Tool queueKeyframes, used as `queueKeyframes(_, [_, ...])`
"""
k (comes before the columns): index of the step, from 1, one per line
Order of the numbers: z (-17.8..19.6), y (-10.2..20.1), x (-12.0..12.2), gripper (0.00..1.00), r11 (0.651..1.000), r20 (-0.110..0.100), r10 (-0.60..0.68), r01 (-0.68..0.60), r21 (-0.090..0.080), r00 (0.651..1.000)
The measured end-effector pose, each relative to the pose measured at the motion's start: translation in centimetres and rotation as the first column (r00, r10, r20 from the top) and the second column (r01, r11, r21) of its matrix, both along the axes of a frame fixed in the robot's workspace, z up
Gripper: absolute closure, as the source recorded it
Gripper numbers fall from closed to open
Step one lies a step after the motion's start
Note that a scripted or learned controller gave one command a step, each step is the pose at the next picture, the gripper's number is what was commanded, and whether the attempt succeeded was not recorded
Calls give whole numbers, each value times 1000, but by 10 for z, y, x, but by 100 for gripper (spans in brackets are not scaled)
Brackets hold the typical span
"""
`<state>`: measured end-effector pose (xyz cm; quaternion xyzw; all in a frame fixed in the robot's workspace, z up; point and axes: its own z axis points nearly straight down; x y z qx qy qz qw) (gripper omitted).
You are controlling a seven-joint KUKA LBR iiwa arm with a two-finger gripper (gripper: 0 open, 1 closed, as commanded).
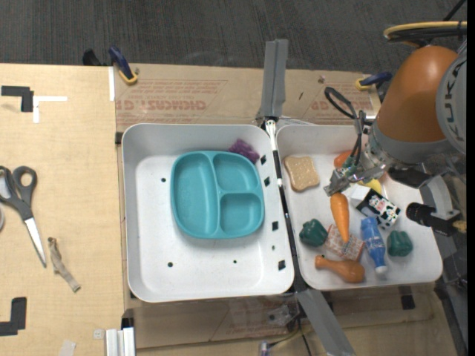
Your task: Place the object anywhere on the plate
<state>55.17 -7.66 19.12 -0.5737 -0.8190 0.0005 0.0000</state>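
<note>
1. Camera view, arm: grey KUKA arm w/ orange band comes in from the right, over the right bin (pixel 434 273). Gripper (pixel 347 178) sits low in that bin's upper middle, right at the top end of the carrot (pixel 340 212). Can't tell if it is spread, pressed together or pinching anything; too small and cluttered there.
2. Camera view, task obj: carrot lies roughly upright in the frame, orange, in the right bin's middle, between the bread slice (pixel 301 173) and the black-and-white cow toy (pixel 384 211). It is not on the plate.
3. Camera view, plate: teal plate (pixel 218 193) w/ three compartments in the left bin (pixel 141 221), about centred. Small purple item (pixel 243 150) just beyond the plate's upper right rim.
4. Camera view, rest of right bin: green pepper-like piece (pixel 313 233) below the bread; blue bottle (pixel 373 245) right of the carrot; second green piece (pixel 399 244) near the right wall; tan squash-shaped toy (pixel 342 268) at the bottom.
5. Camera view, bench at left: scissors (pixel 22 206) on the wood, well apart from both bins.
</note>
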Motion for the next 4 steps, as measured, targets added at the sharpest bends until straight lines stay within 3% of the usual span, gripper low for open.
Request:
queueKeyframes(1, [68, 66, 47, 100, 942, 2, 335, -335, -1, 942])
queueKeyframes(2, [0, 28, 60, 100, 781, 0, 624, -624, 0, 781])
queueKeyframes(3, [1, 49, 57, 100, 398, 2, 918, -918, -1, 398])
queueKeyframes(4, [9, -9, 2, 100, 210, 2, 978, -978, 0, 210])
